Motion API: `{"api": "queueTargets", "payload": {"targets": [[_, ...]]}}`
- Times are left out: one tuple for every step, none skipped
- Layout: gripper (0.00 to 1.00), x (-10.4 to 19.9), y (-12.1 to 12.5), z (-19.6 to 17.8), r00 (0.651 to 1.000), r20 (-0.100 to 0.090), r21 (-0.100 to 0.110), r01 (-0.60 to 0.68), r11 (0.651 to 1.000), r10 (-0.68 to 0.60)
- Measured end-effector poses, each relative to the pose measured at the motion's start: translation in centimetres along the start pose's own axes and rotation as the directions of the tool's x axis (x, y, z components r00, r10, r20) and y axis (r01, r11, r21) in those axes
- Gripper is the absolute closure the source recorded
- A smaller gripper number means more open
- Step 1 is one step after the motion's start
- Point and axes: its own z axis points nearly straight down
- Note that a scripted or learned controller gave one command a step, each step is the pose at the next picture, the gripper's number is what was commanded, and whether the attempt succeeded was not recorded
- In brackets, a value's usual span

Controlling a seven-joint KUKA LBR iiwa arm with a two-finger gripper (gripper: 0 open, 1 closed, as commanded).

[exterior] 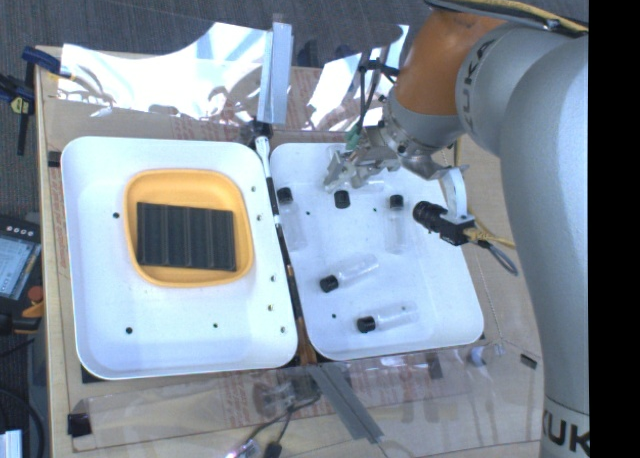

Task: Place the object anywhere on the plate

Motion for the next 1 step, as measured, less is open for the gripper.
{"api": "queueTargets", "payload": {"targets": [[1.00, 2.89, 1.68, -0.02, 0.961, 0.004, -0.005, 0.276, 0.961, -0.276]]}}
